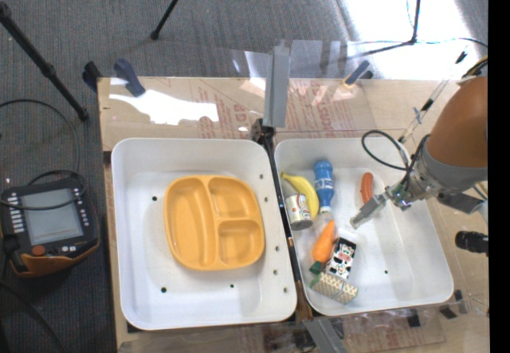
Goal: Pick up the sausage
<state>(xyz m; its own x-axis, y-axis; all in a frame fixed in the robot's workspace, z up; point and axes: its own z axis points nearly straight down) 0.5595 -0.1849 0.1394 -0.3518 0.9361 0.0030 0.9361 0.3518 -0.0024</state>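
I found the sausage (366, 186) lying free in the right bin (414, 284), just beside the jaws (360, 217), whose state I could not tell, presumably placed there for a grasp.

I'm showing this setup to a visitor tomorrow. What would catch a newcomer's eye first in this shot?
Probably the yellow divided plate, lying alone in the left bin. Next comes the cluster in the right bin: a banana, a blue bottle, a can, a carrot and the sausage. The arm's end effector hangs just below the sausage.
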